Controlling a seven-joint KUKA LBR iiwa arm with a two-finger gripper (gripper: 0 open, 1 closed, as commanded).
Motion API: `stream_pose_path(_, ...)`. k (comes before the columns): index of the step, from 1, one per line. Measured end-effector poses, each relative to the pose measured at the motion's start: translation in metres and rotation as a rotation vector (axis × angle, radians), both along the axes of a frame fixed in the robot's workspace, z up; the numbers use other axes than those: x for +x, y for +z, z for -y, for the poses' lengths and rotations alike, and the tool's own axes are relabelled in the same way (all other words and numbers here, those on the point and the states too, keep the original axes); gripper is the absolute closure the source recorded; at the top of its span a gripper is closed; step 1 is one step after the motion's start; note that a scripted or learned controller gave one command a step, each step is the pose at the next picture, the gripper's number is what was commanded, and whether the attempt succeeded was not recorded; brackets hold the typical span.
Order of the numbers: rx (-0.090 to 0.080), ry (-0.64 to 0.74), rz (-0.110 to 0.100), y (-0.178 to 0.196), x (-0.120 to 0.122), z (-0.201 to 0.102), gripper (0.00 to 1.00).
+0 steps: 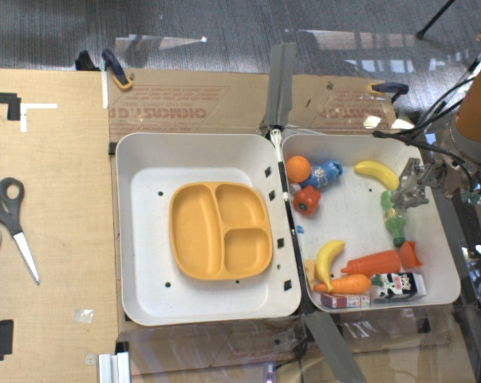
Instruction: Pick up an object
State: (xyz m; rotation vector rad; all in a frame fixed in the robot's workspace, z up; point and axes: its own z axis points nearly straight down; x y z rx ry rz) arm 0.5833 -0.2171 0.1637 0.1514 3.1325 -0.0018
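The gripper (406, 191) is seen over the right bin (443, 238), near its right wall, with the arm (471, 118) entering from the right. Whether anything is held cannot be told — the tip is too small and cluttered to judge.

A green object (393, 223) lies directly below the gripper tip, touching or just beside it. A yellow banana (377, 173) is found just up and to the left of the tip. Further left, well apart, an orange ball (297, 168), a blue item (328, 172) and a red pepper-like piece (306, 200) are grouped.

Below the gripper — toward the near wall — a second banana (328, 262), an orange carrot (376, 262) and a small carton (396, 286) are noted.

In the left bin (136, 214), far to the left, a yellow divided plate (221, 230) is recorded.
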Motion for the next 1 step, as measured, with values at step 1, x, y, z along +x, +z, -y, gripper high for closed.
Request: stream_pose_path(1,0.001,-0.213,0.002,-0.0704,-0.0812,-0.0296,1.00)
